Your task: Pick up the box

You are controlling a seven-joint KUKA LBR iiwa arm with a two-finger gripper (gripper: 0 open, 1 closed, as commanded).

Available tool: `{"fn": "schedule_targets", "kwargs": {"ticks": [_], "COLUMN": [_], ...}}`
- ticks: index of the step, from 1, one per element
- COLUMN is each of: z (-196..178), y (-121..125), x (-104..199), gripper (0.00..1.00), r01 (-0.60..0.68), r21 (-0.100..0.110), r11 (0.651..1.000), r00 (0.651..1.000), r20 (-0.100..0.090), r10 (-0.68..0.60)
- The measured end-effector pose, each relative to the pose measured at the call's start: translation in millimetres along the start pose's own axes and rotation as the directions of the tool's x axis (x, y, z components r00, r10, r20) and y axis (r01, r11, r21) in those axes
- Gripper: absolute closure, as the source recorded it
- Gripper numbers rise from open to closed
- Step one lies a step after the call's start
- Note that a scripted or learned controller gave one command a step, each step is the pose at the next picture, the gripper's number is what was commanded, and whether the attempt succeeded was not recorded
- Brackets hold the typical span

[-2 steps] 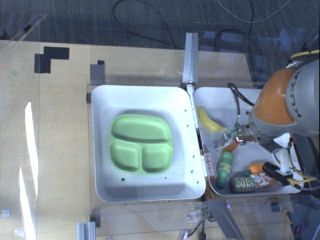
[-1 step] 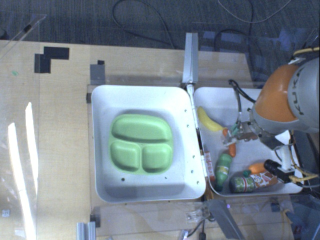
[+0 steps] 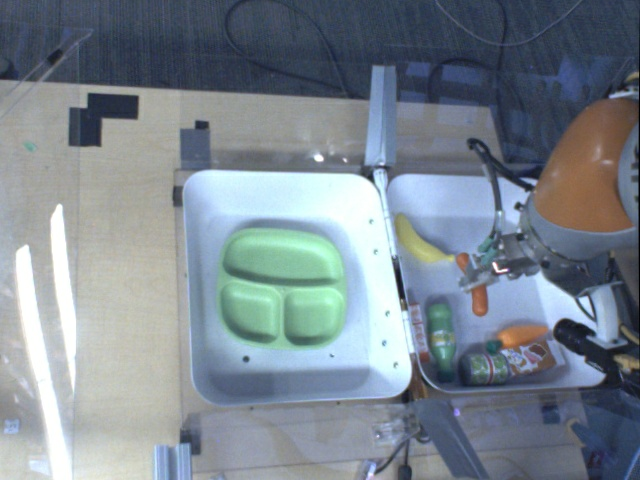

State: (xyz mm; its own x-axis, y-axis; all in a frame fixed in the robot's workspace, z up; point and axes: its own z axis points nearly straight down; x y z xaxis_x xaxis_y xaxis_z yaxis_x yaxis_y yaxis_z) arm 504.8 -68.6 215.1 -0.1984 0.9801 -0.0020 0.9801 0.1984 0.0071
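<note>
Occlusion: arm point(image 3: 590, 183) hides right bin's point(image 3: 440, 203) far right corner; jaws state cannot tell | Box: not identifiable | Left bin point(image 3: 200, 268): green tray point(image 3: 283, 286) | Right bin: banana point(image 3: 420, 243), green bottle point(image 3: 440, 330), carrot point(image 3: 522, 336)

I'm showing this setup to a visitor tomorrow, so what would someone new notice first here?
Probably the bright green divided tray, lying alone in the left bin. Next, the arm's big orange band at the right, with the gripper low over the right bin. That bin is crowded: a banana, a green bottle, a small orange piece and a bottle lying on its side.
</note>
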Motion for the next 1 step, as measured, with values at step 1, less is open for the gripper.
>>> {"fn": "schedule_targets", "kwargs": {"ticks": [1], "z": [-26.8], "y": [-26.7], "x": [-59.6], "gripper": [1.0], "r01": [-0.031], "r21": [-0.001], "r11": [1.0], "r00": [1.0], "r20": [0.002], "r10": [0.031]}}
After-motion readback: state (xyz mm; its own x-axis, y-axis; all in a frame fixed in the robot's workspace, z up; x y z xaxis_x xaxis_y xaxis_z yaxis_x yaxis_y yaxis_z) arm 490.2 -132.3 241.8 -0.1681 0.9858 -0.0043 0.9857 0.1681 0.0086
